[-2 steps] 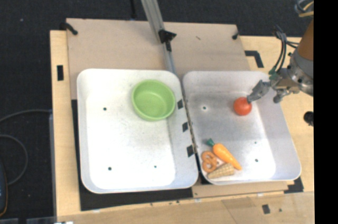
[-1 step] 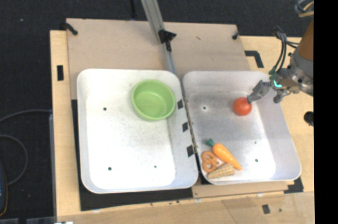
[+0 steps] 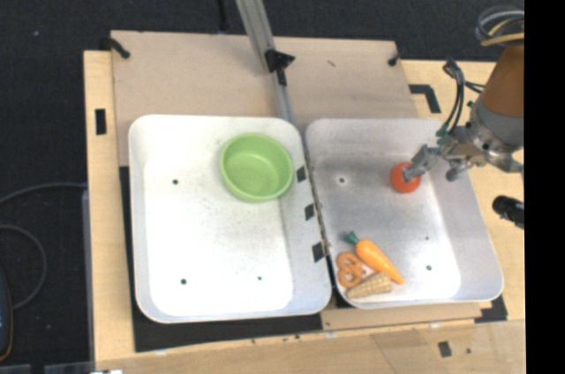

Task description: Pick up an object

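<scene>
No readable text, labels, brands, numbers or signs anywhere in camera view. Black marks on bench [image 3: 424, 94] are plain angle shapes, not letters. Small dark dots on floors of left bin [image 3: 177, 213] and right bin [image 3: 441, 231] carry no writing.

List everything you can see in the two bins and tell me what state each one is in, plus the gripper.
green bowl: upright, open side up, in the left bin.
red round object: resting in the right bin, beside the gripper.
toy carrot: lying flat near the right bin's front edge.
pretzel: lying flat, touching the carrot.
ice-cream cone: lying on its side by the pretzel.
gripper: low over the right bin.
</scene>
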Robot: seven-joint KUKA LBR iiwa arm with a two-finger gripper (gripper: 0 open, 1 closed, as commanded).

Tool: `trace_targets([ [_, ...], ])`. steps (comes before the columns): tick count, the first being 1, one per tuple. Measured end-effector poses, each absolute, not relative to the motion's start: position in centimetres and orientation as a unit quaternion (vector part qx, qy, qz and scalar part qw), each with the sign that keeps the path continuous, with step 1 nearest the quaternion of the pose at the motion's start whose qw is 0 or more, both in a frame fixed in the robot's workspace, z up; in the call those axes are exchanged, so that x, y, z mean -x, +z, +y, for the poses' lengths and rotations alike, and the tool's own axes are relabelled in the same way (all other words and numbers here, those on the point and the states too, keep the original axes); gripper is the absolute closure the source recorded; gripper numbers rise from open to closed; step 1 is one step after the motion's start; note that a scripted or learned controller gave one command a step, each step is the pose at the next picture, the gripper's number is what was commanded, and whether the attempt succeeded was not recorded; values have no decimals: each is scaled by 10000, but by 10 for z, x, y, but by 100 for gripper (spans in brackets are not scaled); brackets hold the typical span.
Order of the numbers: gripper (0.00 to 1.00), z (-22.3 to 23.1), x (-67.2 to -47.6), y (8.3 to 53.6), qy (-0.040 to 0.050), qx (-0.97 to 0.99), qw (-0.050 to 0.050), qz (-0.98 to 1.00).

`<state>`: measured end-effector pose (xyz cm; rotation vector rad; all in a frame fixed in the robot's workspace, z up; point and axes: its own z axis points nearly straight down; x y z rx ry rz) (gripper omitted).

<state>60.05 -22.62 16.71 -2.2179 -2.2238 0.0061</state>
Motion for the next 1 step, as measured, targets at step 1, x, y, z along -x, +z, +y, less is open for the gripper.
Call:
trace_targets([
  [1, 0, -227, -592, 122, 21, 7073, 5, -7069],
])
